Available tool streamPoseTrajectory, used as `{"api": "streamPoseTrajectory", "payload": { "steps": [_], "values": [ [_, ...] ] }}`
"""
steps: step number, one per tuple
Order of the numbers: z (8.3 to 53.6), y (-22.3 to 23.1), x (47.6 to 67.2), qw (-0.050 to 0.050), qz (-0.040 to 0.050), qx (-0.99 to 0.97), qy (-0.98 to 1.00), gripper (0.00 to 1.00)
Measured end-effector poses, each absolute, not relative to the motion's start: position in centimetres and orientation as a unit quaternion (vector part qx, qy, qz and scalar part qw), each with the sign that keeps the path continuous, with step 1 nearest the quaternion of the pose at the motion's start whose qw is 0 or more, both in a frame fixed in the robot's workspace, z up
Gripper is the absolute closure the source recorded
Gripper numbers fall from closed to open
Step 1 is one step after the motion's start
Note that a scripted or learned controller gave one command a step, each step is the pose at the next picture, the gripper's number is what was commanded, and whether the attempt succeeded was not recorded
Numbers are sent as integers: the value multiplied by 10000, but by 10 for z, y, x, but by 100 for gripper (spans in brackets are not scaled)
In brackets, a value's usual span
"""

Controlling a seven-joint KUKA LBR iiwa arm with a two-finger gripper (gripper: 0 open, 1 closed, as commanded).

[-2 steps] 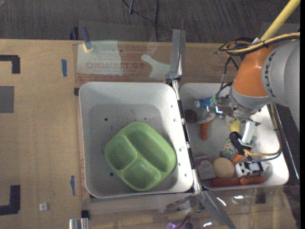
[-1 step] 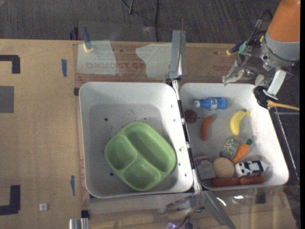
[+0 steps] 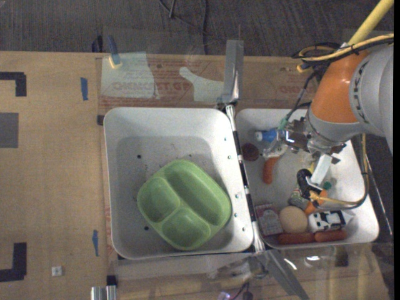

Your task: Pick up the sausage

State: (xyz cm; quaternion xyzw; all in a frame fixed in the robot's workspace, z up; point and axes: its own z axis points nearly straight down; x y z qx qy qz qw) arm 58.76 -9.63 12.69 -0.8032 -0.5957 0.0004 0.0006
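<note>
1. Nearest to you, the sausage (image 3: 297,237) is lying reddish-brown along the near wall of the right bin (image 3: 359,180), and a second sausage-like piece (image 3: 330,235) is lying end to end with it, further right.
2. You are seeing a beige egg-shaped ball (image 3: 292,219) sitting just behind the sausage, with a small grey gridded card (image 3: 270,221) lying on its left and a white-and-black toy (image 3: 327,220) on its right.
3. You are looking at the gripper (image 3: 292,140) hanging over the far half of the right bin, below the orange band (image 3: 334,99) of the arm and well apart from the sausage. You cannot tell whether it is open or closed, or whether it is gripping anything.
4. You are finding an orange-red stick-shaped piece (image 3: 269,169) lying near that bin's left wall, between the gripper and the egg-shaped ball. A dark brown round thing (image 3: 250,151) is sitting just beyond it toward the far left corner, and a blue-and-white item (image 3: 269,135) is lying just beside the gripper.
5. You are seeing the left bin (image 3: 125,136) holding a green divided plate (image 3: 183,203) with three compartments, resting toward the bin's near right corner.
6. You are also seeing the pale wooden bench (image 3: 50,167) carrying both bins, with a strip of blue tape (image 3: 84,88) sticking to it beyond the left bin
</note>
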Motion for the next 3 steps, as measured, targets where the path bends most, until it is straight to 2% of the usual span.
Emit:
{"api": "streamPoseTrajectory", "payload": {
  "steps": [1,2,3],
  "values": [
    [86,-98,584,-1,-13,-8318,-5551,0],
    [98,-101,584,-16,-25,-8334,-5526,100],
    [185,-53,643,-8,-3,-7416,-6708,100]
  ]
}}
